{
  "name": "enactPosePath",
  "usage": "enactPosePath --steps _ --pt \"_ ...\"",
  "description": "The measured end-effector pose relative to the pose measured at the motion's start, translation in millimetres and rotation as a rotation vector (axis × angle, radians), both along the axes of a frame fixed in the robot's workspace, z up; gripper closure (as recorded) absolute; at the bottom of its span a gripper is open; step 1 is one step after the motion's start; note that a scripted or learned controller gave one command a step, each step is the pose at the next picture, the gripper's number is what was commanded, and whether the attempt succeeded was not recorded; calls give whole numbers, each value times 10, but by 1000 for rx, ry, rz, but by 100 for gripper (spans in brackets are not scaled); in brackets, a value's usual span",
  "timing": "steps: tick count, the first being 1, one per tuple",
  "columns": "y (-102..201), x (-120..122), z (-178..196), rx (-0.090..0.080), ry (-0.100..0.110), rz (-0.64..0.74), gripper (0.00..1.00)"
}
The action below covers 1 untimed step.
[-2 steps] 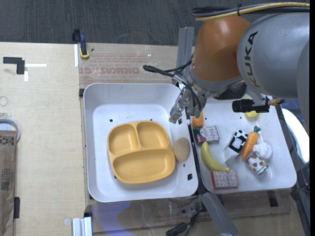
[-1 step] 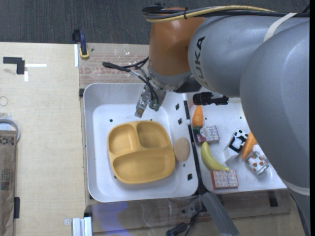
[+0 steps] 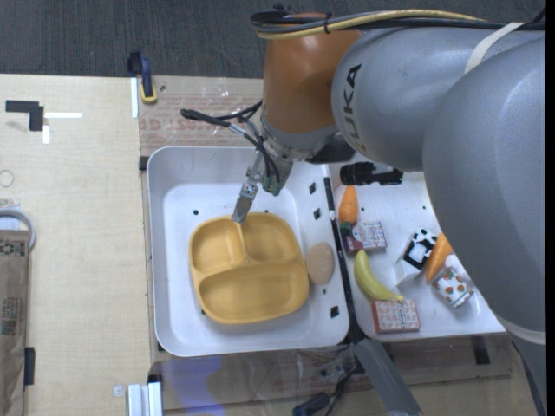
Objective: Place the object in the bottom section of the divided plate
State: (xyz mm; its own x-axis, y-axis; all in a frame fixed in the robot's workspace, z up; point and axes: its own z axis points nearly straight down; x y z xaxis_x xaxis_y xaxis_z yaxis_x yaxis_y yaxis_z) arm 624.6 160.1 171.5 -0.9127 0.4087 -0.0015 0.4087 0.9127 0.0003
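Overhead, the end effector (image 3: 240,211) hangs at the top rim of the yellow divided plate (image 3: 251,269) in the left bin (image 3: 173,258); its fingers look drawn together with nothing between them. Just beside the plate's right edge lies a tan, egg-shaped object (image 3: 320,263), outside every section. A carrot (image 3: 348,204), a banana (image 3: 373,279) and small cartons (image 3: 396,316) sit in the right bin (image 3: 460,326) on the desk (image 3: 69,232).

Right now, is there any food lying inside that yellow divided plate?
No. All the sections of the yellow divided plate are bare; the banana lies in the right bin.
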Motion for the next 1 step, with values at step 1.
enactPosePath --steps 1 --pt "-201 190 -458 -1 1 -191 0"
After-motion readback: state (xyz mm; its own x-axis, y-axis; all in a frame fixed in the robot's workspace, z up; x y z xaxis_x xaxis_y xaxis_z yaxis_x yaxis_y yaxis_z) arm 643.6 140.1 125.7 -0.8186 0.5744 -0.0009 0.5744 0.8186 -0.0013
